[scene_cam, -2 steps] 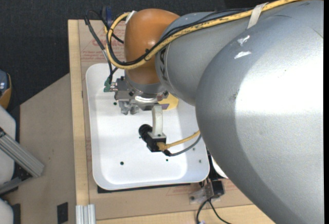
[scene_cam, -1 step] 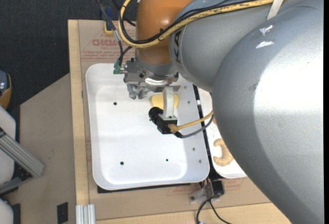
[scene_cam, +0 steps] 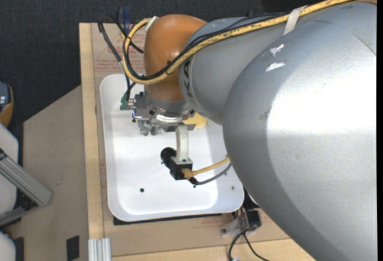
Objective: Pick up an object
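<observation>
My gripper (scene_cam: 157, 122) hangs low over the back half of the left white bin (scene_cam: 128, 194), under the orange wrist band (scene_cam: 170, 56). From its underside a pale bar with a black end piece (scene_cam: 175, 167) and a yellow cable reaches down toward the bin floor. A small green object (scene_cam: 124, 100) peeks out at the gripper's left edge. A bit of yellow object (scene_cam: 200, 121) shows at its right edge. I see nothing held.
The big grey arm (scene_cam: 299, 110) covers the right side of the view and hides the right bin. Black and yellow cables (scene_cam: 128, 50) loop over the bin's back rim. The wooden bench edge (scene_cam: 93, 152) runs along the left.
</observation>
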Controlling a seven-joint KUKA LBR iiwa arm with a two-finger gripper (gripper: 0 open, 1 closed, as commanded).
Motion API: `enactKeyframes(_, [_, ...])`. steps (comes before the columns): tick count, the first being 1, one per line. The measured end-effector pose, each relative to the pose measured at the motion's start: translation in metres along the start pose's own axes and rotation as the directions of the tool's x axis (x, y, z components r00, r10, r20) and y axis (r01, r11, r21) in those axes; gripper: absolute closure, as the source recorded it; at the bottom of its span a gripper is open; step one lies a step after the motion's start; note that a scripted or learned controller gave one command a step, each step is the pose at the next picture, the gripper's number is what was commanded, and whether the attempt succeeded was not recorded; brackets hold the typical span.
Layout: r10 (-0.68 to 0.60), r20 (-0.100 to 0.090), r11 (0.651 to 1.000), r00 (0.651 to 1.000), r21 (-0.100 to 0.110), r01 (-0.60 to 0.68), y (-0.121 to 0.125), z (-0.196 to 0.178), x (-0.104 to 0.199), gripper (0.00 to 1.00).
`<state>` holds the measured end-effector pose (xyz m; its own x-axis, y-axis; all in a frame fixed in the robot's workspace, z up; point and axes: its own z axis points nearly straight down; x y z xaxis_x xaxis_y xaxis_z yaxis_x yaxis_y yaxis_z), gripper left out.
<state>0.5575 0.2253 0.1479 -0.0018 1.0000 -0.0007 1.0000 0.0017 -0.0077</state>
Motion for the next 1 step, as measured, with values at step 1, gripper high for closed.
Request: enactKeyframes(1, [0.001, -0.002, 1.0, 1.0, -0.013, -0.001, 0.0377, -0.0306, -0.0008, 1.0])
